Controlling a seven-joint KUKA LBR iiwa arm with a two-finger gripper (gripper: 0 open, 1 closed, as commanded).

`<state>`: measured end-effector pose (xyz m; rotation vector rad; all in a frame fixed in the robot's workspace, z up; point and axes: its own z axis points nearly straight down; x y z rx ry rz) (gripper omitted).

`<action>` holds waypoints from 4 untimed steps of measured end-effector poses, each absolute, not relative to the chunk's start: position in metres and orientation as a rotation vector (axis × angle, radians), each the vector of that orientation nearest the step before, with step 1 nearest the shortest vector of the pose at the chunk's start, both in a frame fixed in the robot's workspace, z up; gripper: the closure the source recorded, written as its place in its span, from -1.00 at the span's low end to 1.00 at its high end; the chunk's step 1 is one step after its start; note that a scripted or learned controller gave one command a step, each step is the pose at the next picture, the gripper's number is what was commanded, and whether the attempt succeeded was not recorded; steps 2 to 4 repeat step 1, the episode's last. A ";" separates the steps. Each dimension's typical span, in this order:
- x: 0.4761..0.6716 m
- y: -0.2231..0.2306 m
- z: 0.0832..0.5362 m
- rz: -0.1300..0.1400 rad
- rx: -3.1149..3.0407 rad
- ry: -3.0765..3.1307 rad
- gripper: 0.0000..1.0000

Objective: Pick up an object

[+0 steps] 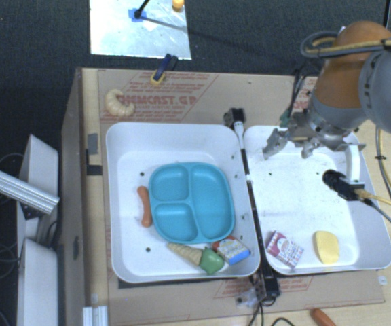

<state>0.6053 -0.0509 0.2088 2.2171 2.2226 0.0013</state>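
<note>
Two Things Wait in the Right Bin

Two small things lie by the near edge of the right bin. One is a yellow block, close to the near right corner. The other is a red and white packet, just beside it on the left. They are near each other but not touching.

The gripper hangs over the far edge of the same bin, well apart from both things. Its fingers are spread wide and hold nothing.

To do this step well, I think the arm should pick one thing first. The yellow block looks like the better choice, because it sits alone with bare bin floor around it. The arm should move toward the near edge until the block is right under the gap between the fingers. Then it should go straight down and squeeze. It should stay away from the bin wall, which is close to the block.

The left bin holds a blue tray and some toy food. That side is more crowded and harder.
</note>
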 end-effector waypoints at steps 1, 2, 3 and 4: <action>0.587 -0.092 0.084 0.001 2.219 2.221 -1.00; 0.587 -0.092 0.084 0.001 2.219 2.221 -1.00; 0.587 -0.092 0.084 0.001 2.219 2.221 -1.00; 0.587 -0.092 0.084 0.001 2.219 2.221 -1.00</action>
